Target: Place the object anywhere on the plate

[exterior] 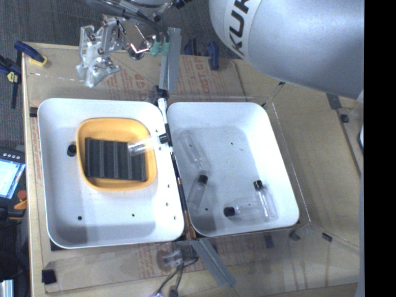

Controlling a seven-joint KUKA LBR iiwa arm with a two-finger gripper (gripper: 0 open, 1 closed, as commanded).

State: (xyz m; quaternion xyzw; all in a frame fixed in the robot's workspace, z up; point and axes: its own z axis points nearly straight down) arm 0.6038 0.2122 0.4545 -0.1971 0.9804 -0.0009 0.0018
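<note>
A yellow plate (pixel 111 132) lies in the left bin (pixel 55 215) with a dark grey ribbed block (pixel 114 161) on it. A clear vial (pixel 143 145) rests across the plate's right rim, its black cap (pixel 164 139) pointing toward the bin's right wall. My gripper (pixel 96 57) is a metal assembly hanging over the bench beyond the left bin's far edge, well away from the plate and the vials. Nothing shows in it.
The right bin (pixel 281 166) holds several clear vials with black caps: one near its left wall (pixel 192 150), one below that (pixel 198 193), and two at the front right (pixel 244 211) (pixel 266 202). A small black piece (pixel 72 148) lies left of the plate. The arm's grey body (pixel 291 30) looms over the top right.
</note>
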